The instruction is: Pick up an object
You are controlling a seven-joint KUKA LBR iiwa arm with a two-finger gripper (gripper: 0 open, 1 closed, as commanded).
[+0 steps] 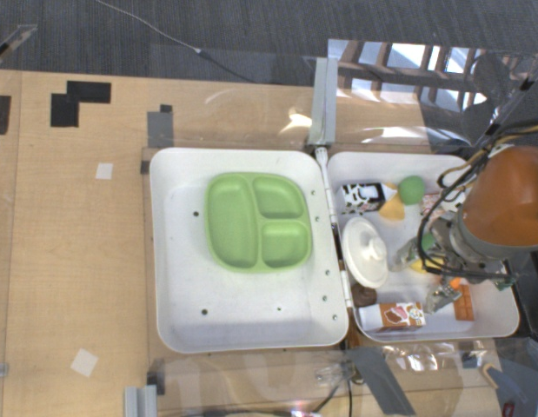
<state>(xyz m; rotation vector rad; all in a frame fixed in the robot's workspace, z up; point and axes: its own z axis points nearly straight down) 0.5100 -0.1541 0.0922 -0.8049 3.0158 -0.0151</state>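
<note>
The right bin holds several small objects: a white round lid-like piece, a black-and-white carton, a green ball, a yellow piece, a red-and-white packet and an orange item. My arm, with its orange band, hangs over the right side of this bin. The gripper reaches down among the objects, between the white piece and the orange item. Its lower part is tangled with cables and clutter.
The left bin carries a green divided plate in its middle. A metal divider post stands between the bins at the back. Bare wooden bench lies to the left.
</note>
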